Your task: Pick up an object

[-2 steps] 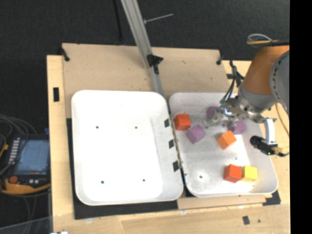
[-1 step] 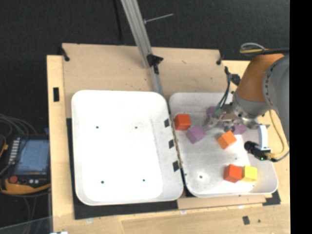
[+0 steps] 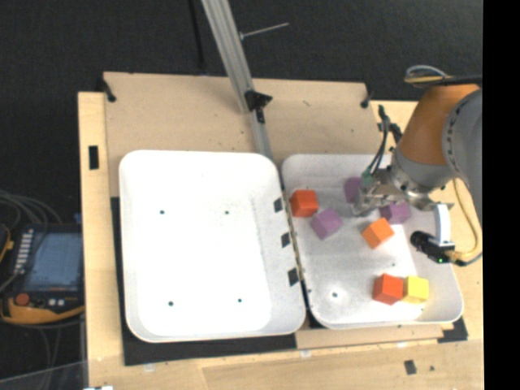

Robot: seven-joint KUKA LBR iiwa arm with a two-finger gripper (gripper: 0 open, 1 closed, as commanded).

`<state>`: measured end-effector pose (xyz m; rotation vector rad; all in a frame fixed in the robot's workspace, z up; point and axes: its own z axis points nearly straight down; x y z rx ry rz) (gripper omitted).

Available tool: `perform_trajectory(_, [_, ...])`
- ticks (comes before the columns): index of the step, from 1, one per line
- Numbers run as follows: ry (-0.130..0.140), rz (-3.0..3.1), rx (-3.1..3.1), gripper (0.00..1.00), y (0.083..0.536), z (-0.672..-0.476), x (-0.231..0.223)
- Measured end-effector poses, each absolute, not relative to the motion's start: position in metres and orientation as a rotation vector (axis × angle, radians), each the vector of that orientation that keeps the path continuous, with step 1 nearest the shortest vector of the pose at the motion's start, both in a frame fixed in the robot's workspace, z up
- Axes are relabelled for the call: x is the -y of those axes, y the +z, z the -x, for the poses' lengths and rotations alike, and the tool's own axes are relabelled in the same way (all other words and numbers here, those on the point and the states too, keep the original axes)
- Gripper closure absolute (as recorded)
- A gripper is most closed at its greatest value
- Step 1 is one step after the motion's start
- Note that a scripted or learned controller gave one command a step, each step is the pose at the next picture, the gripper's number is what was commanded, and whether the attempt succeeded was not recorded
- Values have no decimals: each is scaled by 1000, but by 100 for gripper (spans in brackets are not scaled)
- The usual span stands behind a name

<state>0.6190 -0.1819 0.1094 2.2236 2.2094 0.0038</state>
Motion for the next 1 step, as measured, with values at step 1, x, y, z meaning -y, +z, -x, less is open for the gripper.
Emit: perform_trajectory(1, [5, -2219, -2217, 100, 153, -621, 181])
